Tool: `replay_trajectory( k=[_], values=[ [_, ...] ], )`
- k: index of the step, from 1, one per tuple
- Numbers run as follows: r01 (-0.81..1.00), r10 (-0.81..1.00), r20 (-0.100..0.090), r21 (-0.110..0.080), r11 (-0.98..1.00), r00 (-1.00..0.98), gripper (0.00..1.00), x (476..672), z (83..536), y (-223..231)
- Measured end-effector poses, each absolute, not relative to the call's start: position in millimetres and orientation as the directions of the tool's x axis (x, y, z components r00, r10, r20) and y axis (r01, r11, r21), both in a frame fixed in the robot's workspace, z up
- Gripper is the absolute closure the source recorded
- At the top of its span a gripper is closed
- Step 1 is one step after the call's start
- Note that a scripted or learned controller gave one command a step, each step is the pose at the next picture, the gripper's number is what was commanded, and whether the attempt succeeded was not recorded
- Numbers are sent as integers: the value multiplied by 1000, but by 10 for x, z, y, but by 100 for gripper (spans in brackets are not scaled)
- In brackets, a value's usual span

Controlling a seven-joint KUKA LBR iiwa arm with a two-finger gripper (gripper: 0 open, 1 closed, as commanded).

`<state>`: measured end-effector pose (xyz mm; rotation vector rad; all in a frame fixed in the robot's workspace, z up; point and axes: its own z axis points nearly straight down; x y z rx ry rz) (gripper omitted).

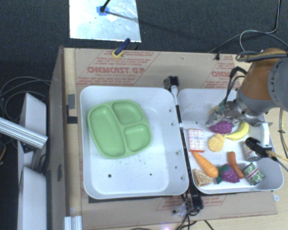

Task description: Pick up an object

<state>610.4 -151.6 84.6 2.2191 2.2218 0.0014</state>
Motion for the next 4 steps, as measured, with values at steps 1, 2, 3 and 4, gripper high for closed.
replay_trajectory(
  k=[1,2,3,4],
  values=[
    [1000,1000,-1,6,2,-2,100,6118,959,-1519],
    [1000,1000,-1,5,2,-2,0,6117,958,-1519],
    [1000,1000,0,0,1,-1,0,5678,840,-1376],
    [1000,1000,0,3,2,-2,100,5690,952,-1379]
  ],
)
